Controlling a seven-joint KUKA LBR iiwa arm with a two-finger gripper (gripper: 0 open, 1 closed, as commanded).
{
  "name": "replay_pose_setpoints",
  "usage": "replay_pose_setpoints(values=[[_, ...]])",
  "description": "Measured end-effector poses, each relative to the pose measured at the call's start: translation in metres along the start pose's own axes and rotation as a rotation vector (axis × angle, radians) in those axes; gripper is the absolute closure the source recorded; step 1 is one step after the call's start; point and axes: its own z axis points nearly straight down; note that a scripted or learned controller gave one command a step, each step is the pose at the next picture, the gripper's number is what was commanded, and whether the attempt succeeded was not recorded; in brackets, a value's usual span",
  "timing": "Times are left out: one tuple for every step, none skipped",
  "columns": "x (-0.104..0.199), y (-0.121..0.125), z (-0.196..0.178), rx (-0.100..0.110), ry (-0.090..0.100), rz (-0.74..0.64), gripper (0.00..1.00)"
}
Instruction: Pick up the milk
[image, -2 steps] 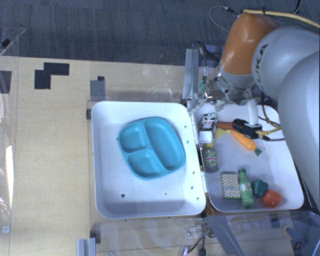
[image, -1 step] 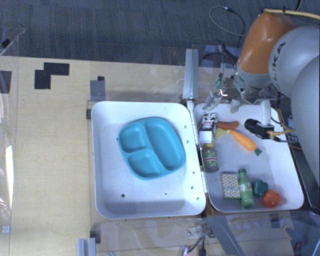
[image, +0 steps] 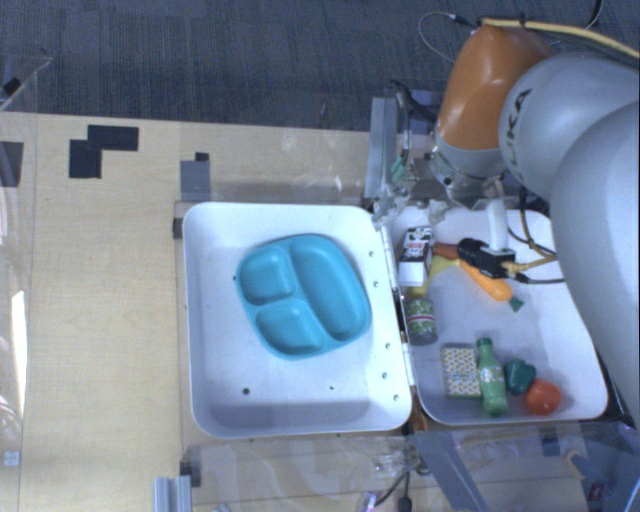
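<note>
Claw (image: 415, 215) over milk (image: 414, 257), right bin (image: 570, 330), wooden bench (image: 100, 330), dark floor (image: 200, 60)

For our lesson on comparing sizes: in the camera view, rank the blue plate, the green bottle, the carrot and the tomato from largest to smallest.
1. Blue plate
2. Green bottle and carrot: similar length, too close to rank
3. Tomato

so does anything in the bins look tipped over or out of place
Nothing spilled or damaged. The green bottle lies on its side in the right bin, and the milk rests by the left wall. The blue plate sits flat.
</note>
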Motion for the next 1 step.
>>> replay_pose_setpoints(values=[[-0.0001,0.0000,-0.0001,0.000,0.000,0.000,0.00]])
